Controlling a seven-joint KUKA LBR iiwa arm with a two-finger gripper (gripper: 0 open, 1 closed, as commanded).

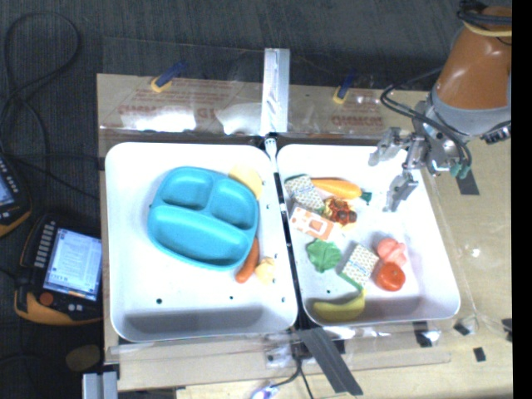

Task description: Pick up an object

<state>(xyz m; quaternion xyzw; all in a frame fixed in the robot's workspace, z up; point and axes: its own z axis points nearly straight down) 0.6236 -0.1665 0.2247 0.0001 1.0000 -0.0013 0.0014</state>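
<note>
Objects crowded the right bin (439,248) — a carrot (337,188), a green leafy piece (325,254), a banana (339,307), a red cup (391,274) and some patterned packets. The gripper (397,175) hung above that bin's upper right part — fingers spread, nothing between them. A blue divided tray (204,214) lay in the left bin (133,289).

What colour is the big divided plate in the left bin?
The divided plate is bright blue all over, seen clearly in the camera view from above.
</note>
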